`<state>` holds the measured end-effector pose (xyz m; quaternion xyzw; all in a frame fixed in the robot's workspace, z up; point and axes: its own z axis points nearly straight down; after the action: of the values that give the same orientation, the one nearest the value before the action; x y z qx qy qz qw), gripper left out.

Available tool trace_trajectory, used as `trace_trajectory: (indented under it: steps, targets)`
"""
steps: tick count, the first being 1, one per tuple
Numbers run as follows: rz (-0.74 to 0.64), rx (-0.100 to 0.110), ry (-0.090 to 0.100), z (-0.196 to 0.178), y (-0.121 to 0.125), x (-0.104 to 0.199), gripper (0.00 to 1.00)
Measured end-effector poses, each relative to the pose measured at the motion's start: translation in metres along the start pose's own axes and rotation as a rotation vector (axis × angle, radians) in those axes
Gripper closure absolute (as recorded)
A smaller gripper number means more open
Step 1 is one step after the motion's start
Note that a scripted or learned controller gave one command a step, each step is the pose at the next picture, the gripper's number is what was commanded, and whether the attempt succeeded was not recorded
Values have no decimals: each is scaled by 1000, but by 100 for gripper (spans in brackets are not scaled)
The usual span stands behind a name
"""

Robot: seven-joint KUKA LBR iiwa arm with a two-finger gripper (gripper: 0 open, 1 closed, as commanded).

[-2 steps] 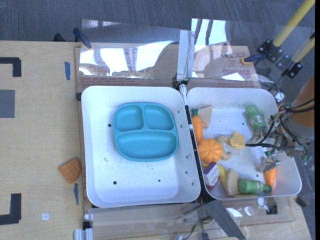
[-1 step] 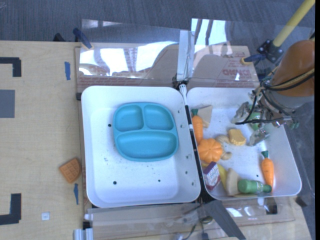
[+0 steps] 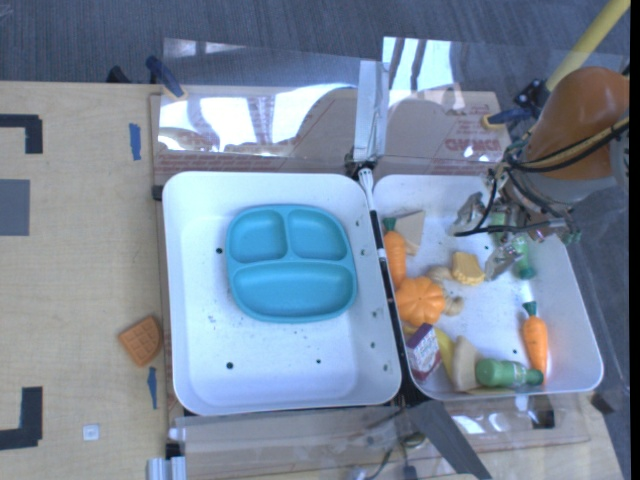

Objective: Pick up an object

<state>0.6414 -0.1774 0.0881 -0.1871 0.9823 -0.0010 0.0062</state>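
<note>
Camera view, from above at a slant. Two white bins are seen side by side on the bench (image 3: 70, 268). The left bin (image 3: 200, 368) carries a blue divided plate (image 3: 290, 263), set toward its far half.

The right bin (image 3: 575, 353) is taken as the landmark. Along its left wall a carrot (image 3: 396, 258) is noted, with a small orange pumpkin (image 3: 421, 300) just beside it toward the near side. Near the bin's middle a pale yellow piece (image 3: 466, 267) is seen. At the near wall lie a purple-labelled packet (image 3: 425, 352), a cream-coloured piece (image 3: 463, 364) and a green bottle (image 3: 508, 373), close together. By the right wall a second carrot (image 3: 535, 340) is recorded, lying lengthwise.

The arm (image 3: 575, 118) is seen over the bin's far right corner. The pincer (image 3: 492, 236) hangs over the bin's far half, close to the pale yellow piece; its metal fingers are tangled with cables in the view, so how far they are parted cannot be told, and nothing is seen held between them.

Outside the bins, left of the left bin, a small waffle-like brown piece (image 3: 141, 339) lies on the bench.
</note>
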Motion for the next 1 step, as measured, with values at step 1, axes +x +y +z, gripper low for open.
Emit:
trace_trajectory:
  steps: [1]
  targets:
    - [-57, -3, 4, -2, -5, 89, 0]
